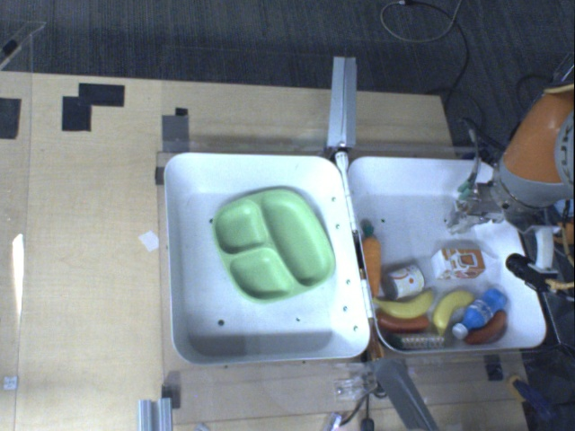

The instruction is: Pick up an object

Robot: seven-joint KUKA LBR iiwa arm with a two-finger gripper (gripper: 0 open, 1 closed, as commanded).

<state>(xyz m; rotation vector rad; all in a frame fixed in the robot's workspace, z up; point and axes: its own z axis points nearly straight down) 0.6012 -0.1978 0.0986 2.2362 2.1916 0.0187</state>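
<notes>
I see the gripper [469, 206] hovering over the right bin [404, 187], near its right wall, above bare floor; whether it is open or closed I cannot tell. The pickable things lie along the near edge: a carrot [370, 260], a small can [403, 281], two bananas [406, 308], a bottle [476, 313], and a white carton [461, 261]. A green divided tray [272, 241] sits in the left bin [193, 268].

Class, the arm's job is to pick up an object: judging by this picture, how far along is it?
Early. Done: the gripper is over the right bin. In hand: nothing visibly held; it hangs above the small carton. Left: descend, grasp and lift something; the bananas, bottle and can lie in the bin.
</notes>
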